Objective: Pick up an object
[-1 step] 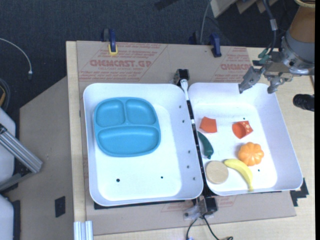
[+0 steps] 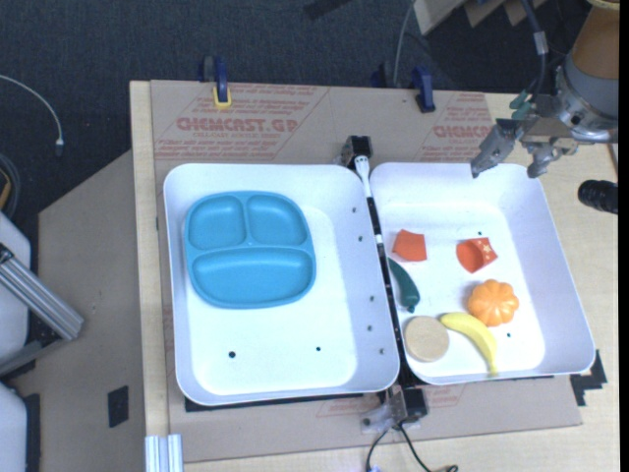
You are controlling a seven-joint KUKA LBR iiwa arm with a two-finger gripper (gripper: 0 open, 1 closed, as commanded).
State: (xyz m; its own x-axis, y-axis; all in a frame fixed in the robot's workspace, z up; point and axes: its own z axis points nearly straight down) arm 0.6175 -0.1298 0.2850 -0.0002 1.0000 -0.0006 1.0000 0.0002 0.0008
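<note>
Landmark: the right bin [image 2: 521, 190]. Open white floor across its far half, from the far rim down to two red pieces: an orange-red block [image 2: 410, 246] toward the left wall and a red block [image 2: 477, 254] toward the right, with a clear lane between them. Crowded near half: dark green piece [image 2: 404, 283] against the left wall, tan disc [image 2: 427, 338], banana [image 2: 474, 337] touching an orange pumpkin [image 2: 492, 302]. Narrow bare strip along the right wall. Above the far right corner, the gripper [image 2: 513, 158], fingers spread, blocking entry there.
</note>
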